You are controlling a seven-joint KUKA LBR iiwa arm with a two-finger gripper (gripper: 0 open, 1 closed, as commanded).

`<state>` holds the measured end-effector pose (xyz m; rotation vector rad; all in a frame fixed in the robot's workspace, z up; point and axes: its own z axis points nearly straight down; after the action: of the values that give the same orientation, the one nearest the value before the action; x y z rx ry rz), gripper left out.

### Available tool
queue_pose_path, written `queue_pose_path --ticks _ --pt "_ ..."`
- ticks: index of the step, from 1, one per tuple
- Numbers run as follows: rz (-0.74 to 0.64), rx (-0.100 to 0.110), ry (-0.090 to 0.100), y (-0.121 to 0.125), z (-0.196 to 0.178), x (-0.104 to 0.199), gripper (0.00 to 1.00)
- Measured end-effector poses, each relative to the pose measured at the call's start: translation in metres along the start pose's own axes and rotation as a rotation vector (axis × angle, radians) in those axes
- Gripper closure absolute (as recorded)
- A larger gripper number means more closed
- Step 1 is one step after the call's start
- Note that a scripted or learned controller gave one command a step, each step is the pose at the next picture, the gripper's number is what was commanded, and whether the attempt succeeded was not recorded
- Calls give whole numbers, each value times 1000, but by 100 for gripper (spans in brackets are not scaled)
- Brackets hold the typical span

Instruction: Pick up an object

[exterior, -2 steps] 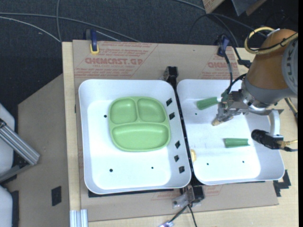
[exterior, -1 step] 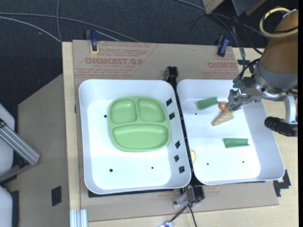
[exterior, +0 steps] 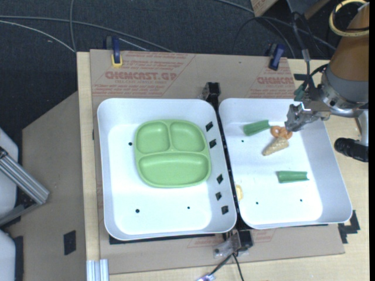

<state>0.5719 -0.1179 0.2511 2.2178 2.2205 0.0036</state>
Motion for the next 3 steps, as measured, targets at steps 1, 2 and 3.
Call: queue_pose_path --ticks 1,2,3 --pt "-3 5 2 12 12 45 100" --pt "-3 4 2 23 19 91 100" --pt "-4 1 2 53 25 135 100"
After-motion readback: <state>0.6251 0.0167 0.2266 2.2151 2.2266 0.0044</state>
